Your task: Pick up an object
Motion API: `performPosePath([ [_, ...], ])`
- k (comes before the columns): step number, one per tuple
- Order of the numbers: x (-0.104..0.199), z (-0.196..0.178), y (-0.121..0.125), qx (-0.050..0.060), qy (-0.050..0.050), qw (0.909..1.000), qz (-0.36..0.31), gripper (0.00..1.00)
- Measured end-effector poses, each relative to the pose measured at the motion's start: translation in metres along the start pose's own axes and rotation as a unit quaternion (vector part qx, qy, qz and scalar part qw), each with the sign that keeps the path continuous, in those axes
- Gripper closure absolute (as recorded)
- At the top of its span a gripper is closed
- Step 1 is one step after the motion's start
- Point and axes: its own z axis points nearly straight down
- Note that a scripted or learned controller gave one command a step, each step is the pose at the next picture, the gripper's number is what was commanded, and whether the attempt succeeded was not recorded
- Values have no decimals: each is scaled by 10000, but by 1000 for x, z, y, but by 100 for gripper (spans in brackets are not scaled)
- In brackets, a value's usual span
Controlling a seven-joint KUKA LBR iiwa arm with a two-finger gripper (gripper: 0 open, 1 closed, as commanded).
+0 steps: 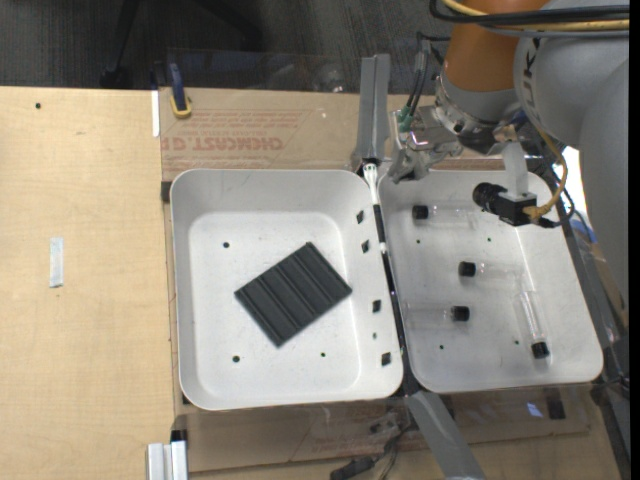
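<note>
On your far left the bench [80,268] is bare wood with a small pale strip lying on it. Next comes the left bin [190,298], and in its middle lies the dark ribbed slab [293,293], flat and turned at a slant. Judge it stiff, light and thin; lying flush, it offers little to pinch, so you would likely take it across its narrower width, at an edge. Further right, the right bin [570,358] holds a few small black bits and what look like clear tubes, hard to make out. Above its far left corner hangs the gripper [405,163]; you cannot tell whether it is spread or closed, and nothing shows in it.
</note>
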Motion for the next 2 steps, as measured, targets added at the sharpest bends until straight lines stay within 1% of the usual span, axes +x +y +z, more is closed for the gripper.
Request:
performPosePath([
  [1, 33, -11, 6, -3, -4, 9997, 246, 100],
  [2, 47, -11, 8, -6, -2, 9989, 468, 100],
])
